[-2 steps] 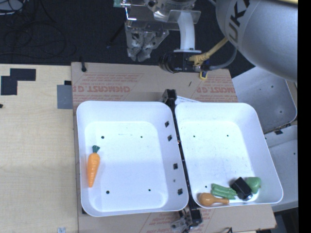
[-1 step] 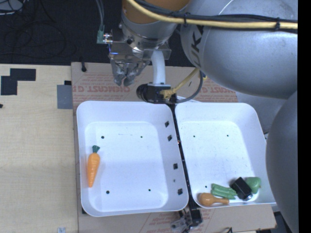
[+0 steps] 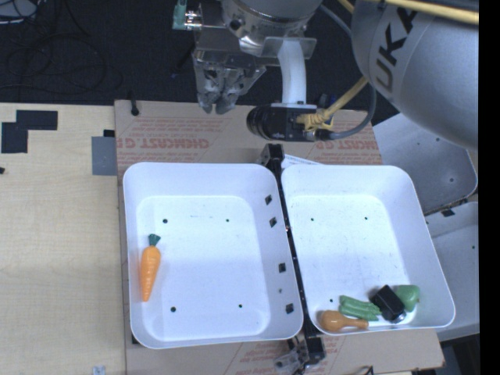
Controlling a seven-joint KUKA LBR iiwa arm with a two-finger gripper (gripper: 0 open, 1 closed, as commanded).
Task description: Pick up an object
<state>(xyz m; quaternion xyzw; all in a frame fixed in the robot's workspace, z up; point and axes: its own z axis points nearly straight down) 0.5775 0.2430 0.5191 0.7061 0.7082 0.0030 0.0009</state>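
Two white bins [image 3: 129, 209] rest on brown cardboard [image 3: 168, 139].

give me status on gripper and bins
Gripper high behind bins, holding nothing. Carrot alone in left bin. Four items clustered in right bin corner.

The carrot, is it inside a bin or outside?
Inside: the carrot lies flat on the floor of the left bin, near its left wall.

Toy carrot [image 3: 149, 267] in left bin [image 3: 195, 180], four small toys clustered in right bin's [image 3: 351, 180] near corner
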